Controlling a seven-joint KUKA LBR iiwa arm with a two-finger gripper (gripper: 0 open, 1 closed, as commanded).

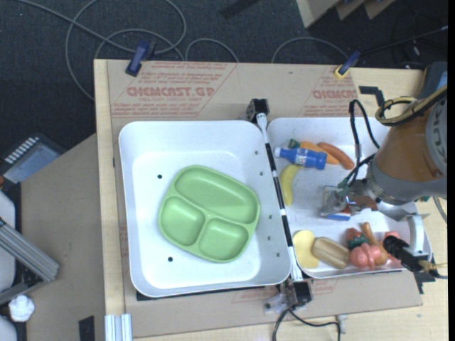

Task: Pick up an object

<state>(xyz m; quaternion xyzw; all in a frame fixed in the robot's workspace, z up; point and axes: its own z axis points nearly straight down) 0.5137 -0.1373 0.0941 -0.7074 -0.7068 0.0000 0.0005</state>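
The metal pincer (334, 203) sits low in the right white bin (307, 128); whether it is open or gripping anything, I cannot tell. A blue plastic bottle (302, 156) lies just beyond it, probably the nearest target.

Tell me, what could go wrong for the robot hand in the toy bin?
The gripper hangs low in the right bin, in a bare patch, so it might close on nothing. The blue bottle, banana and carrot lie crowded together, so reaching there could knock one aside.
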